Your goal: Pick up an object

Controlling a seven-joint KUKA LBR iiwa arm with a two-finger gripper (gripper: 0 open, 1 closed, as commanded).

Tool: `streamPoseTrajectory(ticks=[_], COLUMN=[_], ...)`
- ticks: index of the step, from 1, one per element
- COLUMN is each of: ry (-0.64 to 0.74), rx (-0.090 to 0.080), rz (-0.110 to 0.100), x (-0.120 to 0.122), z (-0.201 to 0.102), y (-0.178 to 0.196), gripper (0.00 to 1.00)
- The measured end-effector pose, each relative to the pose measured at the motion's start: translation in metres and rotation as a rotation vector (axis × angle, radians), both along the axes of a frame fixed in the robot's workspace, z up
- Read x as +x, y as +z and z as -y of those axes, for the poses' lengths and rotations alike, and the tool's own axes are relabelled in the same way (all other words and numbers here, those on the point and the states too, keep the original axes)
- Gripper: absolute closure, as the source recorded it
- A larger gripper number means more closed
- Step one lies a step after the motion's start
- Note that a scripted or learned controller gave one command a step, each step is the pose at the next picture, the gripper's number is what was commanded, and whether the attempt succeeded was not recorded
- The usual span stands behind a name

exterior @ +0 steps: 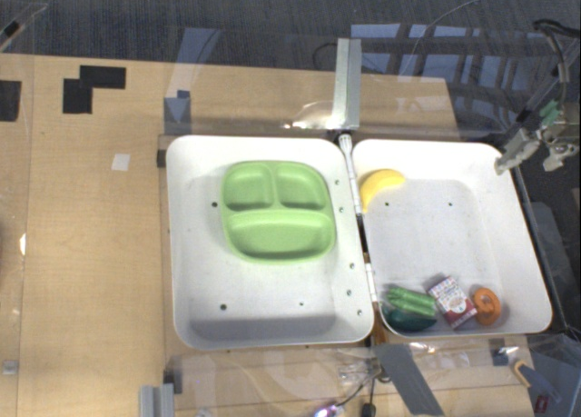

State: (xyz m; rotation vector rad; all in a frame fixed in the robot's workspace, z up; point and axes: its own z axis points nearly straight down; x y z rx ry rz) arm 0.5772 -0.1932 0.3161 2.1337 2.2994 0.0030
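Note:
The right bin (pixel 508 224) holds several small objects. A yellow banana-shaped piece (pixel 380 185) lies against its upper left wall. Along the front wall sit a green vegetable-like item (pixel 408 304) in the left corner, a red and white packet (pixel 451 302) beside it, and a small orange round item (pixel 486 304) to the packet's right; all three lie close together. In the left bin (pixel 195 252) a green divided plate (pixel 275 210) lies flat, near the middle and a little toward the back.
A metal divider post (pixel 349 79) stands behind the seam between the bins. Grey brackets and cables (pixel 540 138) crowd the right bin's far right corner. The wooden bench (pixel 82 243) stretches to the left.

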Motion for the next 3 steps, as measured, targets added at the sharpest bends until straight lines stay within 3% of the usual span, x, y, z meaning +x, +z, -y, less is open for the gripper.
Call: streamPoseTrajectory(ticks=[1, 2, 3], ry=[0.006, -0.132, -0.185], rx=[-0.002, 0.001, 0.001], rz=[0.004, -0.001, -0.002], x=[0.002, 0.070, 0.052], z=[-0.001, 0.011, 0.002], y=[0.010, 0.032, 0.013], gripper=[1.00, 1.00, 1.00])
